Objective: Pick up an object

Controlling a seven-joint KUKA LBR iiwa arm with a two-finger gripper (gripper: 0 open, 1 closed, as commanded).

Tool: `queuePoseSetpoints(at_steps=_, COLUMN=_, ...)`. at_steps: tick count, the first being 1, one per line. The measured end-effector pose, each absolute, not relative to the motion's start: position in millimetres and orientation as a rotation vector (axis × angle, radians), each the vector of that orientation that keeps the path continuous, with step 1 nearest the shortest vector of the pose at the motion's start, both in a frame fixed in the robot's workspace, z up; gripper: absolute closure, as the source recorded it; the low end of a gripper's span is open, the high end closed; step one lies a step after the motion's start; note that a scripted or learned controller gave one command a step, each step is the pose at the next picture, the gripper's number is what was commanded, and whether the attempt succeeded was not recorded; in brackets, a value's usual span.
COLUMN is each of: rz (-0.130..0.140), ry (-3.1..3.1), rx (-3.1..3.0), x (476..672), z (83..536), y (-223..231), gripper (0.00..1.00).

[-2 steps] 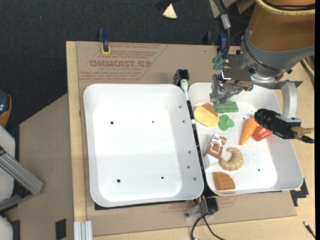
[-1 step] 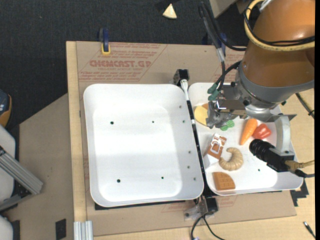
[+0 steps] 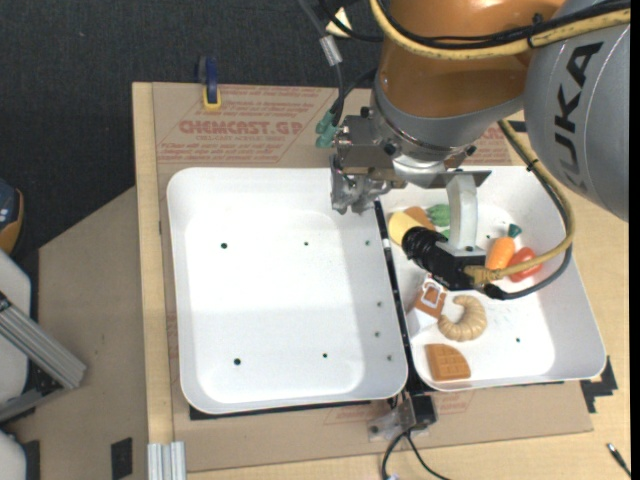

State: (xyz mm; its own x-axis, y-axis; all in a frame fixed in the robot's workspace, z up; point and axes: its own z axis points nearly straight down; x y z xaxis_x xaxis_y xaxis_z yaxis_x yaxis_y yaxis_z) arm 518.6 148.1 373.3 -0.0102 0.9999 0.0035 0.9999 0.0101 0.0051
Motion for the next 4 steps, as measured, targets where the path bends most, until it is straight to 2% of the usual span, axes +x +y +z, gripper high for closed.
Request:
queuePoseSetpoints(at_steps=1, rz=0.006, ry=2.226, rx=2.215, x=542.8, z=369.6, y=194.0, gripper=1.00)
queuePoseSetpoints(at_steps=2, rz=0.020, ry=2.222, rx=2.214, x=561.4, z=461.2, y=226.3, gripper=1.00)
queuePoseSetpoints(at_steps=3, rz=0.018, ry=2.220, rx=2.216, x=557.2, z=541.2, y=224.2, gripper=1.00)
queuePoseSetpoints(at_steps=4, rz=-0.029, ry=2.231, rx=2.224, x=484.9, z=389.2, y=224.6, gripper=1.00)
